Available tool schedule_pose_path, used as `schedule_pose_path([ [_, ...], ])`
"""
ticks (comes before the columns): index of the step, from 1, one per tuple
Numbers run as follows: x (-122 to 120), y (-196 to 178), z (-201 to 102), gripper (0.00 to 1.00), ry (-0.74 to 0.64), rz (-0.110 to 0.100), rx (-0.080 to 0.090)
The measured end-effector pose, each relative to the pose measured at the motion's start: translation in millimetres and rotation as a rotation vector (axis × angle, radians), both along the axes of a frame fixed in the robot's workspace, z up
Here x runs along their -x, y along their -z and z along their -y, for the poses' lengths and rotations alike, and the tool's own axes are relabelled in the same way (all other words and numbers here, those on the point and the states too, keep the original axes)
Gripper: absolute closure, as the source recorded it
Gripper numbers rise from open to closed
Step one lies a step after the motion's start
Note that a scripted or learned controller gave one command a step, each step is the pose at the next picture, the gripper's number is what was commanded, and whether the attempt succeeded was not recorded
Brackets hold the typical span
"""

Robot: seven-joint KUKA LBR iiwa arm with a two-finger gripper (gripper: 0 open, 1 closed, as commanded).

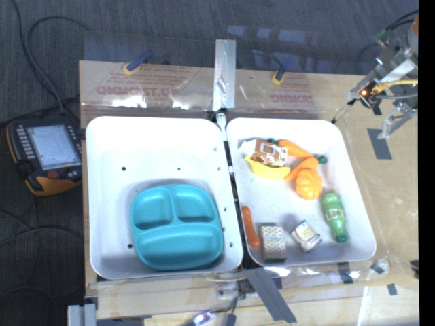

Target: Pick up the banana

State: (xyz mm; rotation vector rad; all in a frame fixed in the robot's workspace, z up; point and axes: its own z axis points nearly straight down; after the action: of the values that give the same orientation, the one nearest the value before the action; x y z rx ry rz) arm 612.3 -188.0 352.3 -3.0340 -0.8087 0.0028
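Note:
The yellow banana [267, 169] lies in the upper left part of the right bin [353, 182]. A small orange and white box [271, 153] rests partly on top of it, and a carrot [296, 147] lies just to its right. My gripper [392, 90] hangs outside the bins, above the bench beyond the right bin's far right corner, well apart from the banana. Nothing shows in its grasp.
The right bin also holds an orange fruit [307, 183], a green bottle [333, 215], two small boxes [273, 242] [306, 235] and a reddish stick [250, 227] along its left wall. A teal divided plate [178, 224] sits in the left bin [109, 182]. A handheld pendant [44, 151] lies left of the bench.

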Motion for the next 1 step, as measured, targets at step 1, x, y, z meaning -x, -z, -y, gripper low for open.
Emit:
schedule_pose_path([
  [1, -39.4, -56.2, 34.7, 0.0, 0.132, -0.001, 0.003],
])
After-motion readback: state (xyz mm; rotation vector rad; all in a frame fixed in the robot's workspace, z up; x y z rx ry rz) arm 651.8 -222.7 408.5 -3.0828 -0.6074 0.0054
